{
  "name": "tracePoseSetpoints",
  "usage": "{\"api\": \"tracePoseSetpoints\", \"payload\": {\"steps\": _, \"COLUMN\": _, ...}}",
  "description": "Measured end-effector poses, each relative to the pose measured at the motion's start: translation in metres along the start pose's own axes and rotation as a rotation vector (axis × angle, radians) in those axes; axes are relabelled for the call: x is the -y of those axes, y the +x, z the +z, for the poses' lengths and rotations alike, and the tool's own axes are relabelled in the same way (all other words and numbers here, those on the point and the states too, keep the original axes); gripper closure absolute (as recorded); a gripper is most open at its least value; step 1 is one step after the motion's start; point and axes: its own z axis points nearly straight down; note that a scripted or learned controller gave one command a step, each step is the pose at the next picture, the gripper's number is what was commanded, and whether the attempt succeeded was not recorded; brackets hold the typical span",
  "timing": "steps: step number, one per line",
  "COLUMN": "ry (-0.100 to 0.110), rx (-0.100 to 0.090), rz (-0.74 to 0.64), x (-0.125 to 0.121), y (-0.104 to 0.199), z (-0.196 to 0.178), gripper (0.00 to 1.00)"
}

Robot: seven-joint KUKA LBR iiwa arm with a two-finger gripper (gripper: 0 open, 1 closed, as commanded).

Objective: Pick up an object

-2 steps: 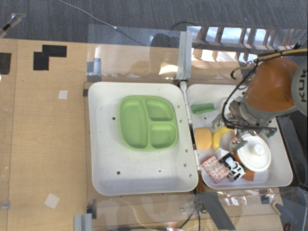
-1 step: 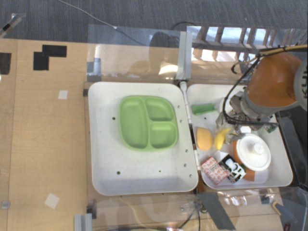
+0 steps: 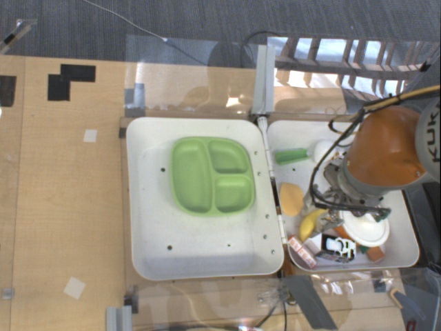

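Yellow and curved, a banana (image 3: 311,223) lies in the right bin (image 3: 411,252), its long axis slanting from upper right down to lower left, just below an orange-yellow wedge (image 3: 291,198). A green stick-shaped piece (image 3: 291,156) lies level near that bin's far wall. The left bin (image 3: 148,243) holds a green divided tray (image 3: 211,176). Both bins sit on a pale wooden bench (image 3: 62,205), with grey carpet (image 3: 207,9) beyond. The gripper (image 3: 335,221) hangs just beside the banana's upper end; I cannot tell its opening.
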Motion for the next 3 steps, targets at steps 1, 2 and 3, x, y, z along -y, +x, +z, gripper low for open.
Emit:
{"api": "tracePoseSetpoints", "payload": {"steps": 1, "ry": -0.011, "rx": -0.013, "rz": 0.265, "x": 0.02, "y": -0.094, "z": -0.099, "gripper": 1.0}}
{"api": "tracePoseSetpoints", "payload": {"steps": 2, "ry": -0.018, "rx": -0.02, "rz": 0.134, "x": -0.086, "y": -0.044, "z": -0.091, "gripper": 1.0}}
{"api": "tracePoseSetpoints", "payload": {"steps": 3, "ry": -0.013, "rx": -0.014, "rz": -0.086, "x": 0.018, "y": -0.075, "z": -0.129, "gripper": 1.0}}
